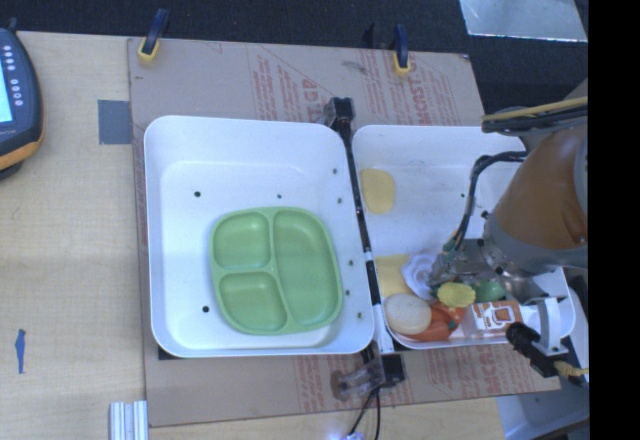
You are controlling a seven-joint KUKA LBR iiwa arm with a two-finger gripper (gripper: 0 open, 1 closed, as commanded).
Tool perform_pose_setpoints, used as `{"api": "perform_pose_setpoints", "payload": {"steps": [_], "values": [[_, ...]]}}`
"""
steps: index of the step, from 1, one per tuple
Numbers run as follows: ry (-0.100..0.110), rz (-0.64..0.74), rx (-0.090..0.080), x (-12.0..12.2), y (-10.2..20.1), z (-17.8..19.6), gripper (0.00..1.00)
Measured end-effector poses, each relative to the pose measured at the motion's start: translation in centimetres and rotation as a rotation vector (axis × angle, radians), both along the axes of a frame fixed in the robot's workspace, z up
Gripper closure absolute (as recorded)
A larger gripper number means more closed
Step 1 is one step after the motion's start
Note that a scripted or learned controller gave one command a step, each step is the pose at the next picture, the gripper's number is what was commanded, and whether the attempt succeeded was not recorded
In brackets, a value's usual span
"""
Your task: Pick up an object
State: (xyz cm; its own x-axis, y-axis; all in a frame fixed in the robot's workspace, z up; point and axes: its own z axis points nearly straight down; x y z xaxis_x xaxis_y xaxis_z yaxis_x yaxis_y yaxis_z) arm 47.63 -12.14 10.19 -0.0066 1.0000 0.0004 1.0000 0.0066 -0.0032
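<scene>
The arm reaches in from the right over the right bin [430, 153], its orange band at the frame's right side. The gripper [452, 275] is down among a pile of objects at the bin's near edge, and the wrist hides its fingertips. Right beneath it lies a yellow lemon-shaped piece [456, 295] with a green piece [490, 290] beside it. A round beige bun [407, 313] lies to the left, a red piece [432, 330] under it, and a small carton [492, 318] to the right. A pale yellow disc [378, 190] lies apart, farther back in the bin.
The left bin [175, 228] holds a green three-compartment tray [276, 270]. A flat yellow slice [390, 275] lies by the divider between the bins. A handheld controller [15, 98] rests at the bench's left edge. Clamps [152, 38] hold the cardboard base at the back.
</scene>
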Motion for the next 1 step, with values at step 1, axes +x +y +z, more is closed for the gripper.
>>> {"api": "perform_pose_setpoints", "payload": {"steps": [1], "values": [[-0.002, -0.004, 0.000, -0.03, -2.60, 4.36, 1.00]]}}
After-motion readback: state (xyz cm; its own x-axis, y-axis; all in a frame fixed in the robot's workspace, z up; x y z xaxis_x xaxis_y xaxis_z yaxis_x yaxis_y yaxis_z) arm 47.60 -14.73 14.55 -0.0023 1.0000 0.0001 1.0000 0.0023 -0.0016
